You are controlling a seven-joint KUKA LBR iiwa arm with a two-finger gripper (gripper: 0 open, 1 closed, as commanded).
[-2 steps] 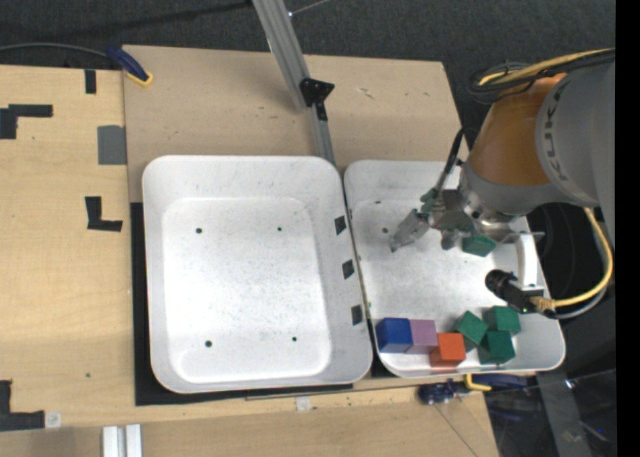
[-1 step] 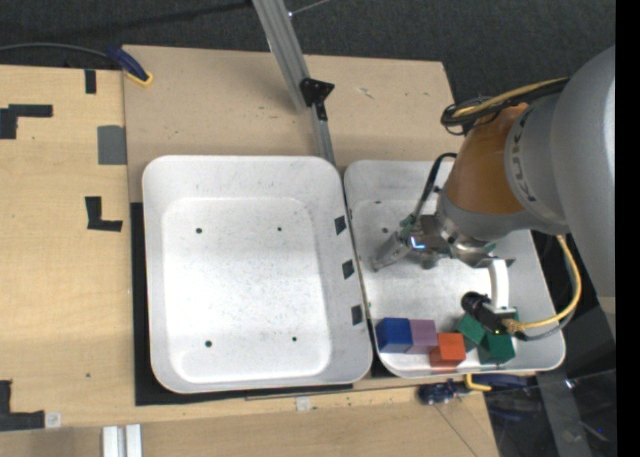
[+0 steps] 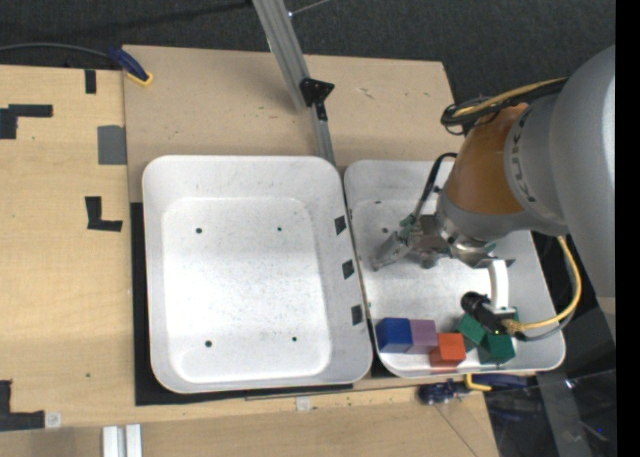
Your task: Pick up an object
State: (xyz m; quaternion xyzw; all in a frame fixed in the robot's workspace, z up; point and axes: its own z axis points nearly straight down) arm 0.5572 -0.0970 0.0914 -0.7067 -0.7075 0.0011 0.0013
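Across your table the end effector (image 3: 392,248) hangs low in the right bin (image 3: 400,185), grip state impossible to tell, blocks (image 3: 396,334) unlifted, so the pick looks undone.

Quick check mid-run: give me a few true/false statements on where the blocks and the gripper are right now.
1. The small blue cube lies in the right white bin. True.
2. The blocks sit along that bin's far edge. False: they cluster at its near edge.
3. The orange cube lies beside the lilac cube. True.
4. The gripper hangs over the left white bin. False: it is over the right one.
5. The green block is nearest the bins' divide. False: the blue one is.
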